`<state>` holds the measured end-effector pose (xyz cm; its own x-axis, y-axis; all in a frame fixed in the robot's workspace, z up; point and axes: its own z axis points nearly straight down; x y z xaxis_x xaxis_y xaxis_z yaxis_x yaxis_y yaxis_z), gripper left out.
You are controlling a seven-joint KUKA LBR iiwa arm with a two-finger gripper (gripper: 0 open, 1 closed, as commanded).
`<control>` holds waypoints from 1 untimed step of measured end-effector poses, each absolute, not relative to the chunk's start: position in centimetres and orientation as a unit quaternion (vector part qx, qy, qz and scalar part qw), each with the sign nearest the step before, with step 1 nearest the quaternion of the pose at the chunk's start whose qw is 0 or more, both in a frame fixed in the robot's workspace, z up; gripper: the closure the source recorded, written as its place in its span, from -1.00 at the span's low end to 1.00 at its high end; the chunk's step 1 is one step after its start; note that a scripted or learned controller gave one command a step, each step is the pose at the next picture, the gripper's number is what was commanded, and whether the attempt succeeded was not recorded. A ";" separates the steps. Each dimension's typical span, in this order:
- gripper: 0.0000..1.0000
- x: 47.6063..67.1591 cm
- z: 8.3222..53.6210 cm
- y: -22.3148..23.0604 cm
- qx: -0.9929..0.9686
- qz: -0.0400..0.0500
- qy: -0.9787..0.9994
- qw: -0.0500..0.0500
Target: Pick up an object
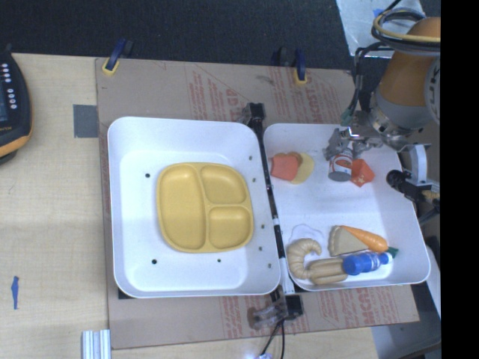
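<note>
My gripper (345, 146) hangs low over the far part of the right bin (404, 223). Just below it lies a small grey and red round piece (340, 173), and a red-orange block (362, 173) sits right beside that. A red and yellow toy food piece (289, 166) lies to the left, near the bin's left wall. Along the near edge lie a carrot (366, 238), a blue bottle (364, 262), a bread slice (340, 239), a croissant (302, 252) and a bun (325, 271). Whether anything is held is unclear.
The left bin (135, 200) holds a yellow divided plate (204, 206). The arm (408, 81) enters from the right above the right bin's far corner. A black and orange handset (11, 99) lies at the bench's left edge. Clamps (299, 66) pin the cardboard at the back.
</note>
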<state>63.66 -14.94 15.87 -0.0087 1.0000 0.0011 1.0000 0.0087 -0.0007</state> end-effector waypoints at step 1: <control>1.00 65.8 19.7 -9.3 -0.704 -0.001 -0.710 -0.001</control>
<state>65.79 -9.35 19.70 -0.0085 1.0000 -0.0001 1.0000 0.0085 0.0018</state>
